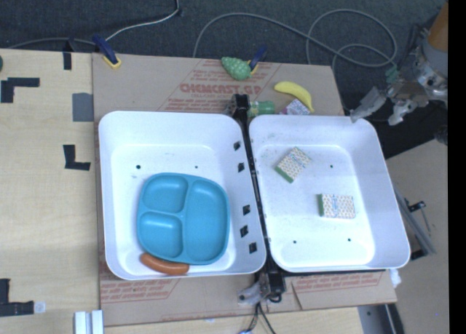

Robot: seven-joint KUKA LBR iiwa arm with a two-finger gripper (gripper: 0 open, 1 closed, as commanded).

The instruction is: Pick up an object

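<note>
Two white bins sit side by side on the bench, and nothing in them looks disturbed — the pick has not begun, as far as this view shows. The left bin (116,180), far from the jaws, holds a blue divided plate (183,217) with an orange sausage-shaped toy (164,265) lying against its lower edge. The right bin (364,245), the nearer one to the jaws, holds two speckled sponge blocks with green edges: one sponge (293,164) lies tilted toward the bin's upper middle, the other sponge (337,206) lies flat further down, and the two are well apart from each other.

Both blocks lie below and to the left of the gripper (397,103), which hangs outside the right bin, just beyond its upper right corner and above the dark floor. Whether the jaws are spread or closed I cannot tell — the wrist is small and cluttered with cables at the frame's edge. Nothing is visible between them.

Judging from this, everything is left to do: swing in over the right bin, descend on one sponge, close, and lift.
</note>
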